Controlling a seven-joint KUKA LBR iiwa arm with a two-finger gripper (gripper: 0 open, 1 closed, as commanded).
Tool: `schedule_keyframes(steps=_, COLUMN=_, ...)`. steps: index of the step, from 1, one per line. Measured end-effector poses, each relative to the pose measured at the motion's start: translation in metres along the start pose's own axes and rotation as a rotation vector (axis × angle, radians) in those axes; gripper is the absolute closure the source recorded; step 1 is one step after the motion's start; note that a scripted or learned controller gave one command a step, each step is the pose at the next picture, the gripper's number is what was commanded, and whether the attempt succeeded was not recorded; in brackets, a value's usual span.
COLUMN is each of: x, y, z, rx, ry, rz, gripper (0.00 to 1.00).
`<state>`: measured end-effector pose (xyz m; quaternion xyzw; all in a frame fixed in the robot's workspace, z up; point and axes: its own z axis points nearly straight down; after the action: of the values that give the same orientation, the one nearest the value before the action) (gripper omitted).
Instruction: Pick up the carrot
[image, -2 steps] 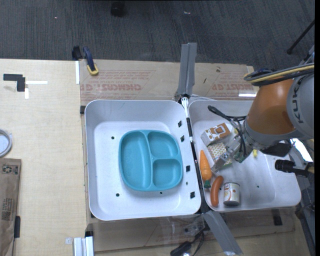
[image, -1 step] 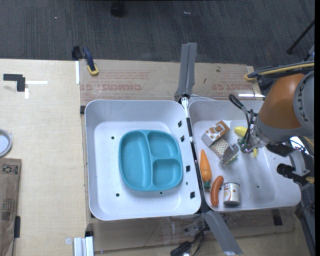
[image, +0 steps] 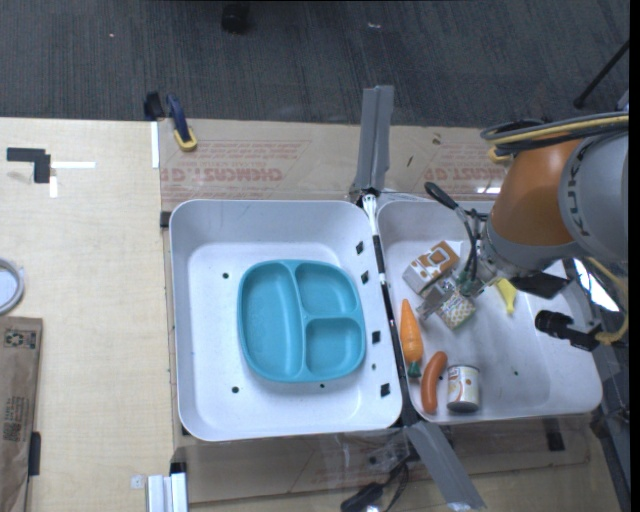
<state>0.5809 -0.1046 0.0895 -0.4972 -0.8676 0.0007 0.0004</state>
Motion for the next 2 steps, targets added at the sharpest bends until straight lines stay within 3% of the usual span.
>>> schedule_keyframes(steps=1, x=-0.025, y=0.034, z=-0.066, rx=-0.001, ry=-0.002, rz=-0.188, gripper=0.00)
schedule_keyframes(steps=2, x=-0.070, y=0.044, z=-0.023, rx=-0.018, ry=-0.013, rz=-0.065, gripper=0.00)
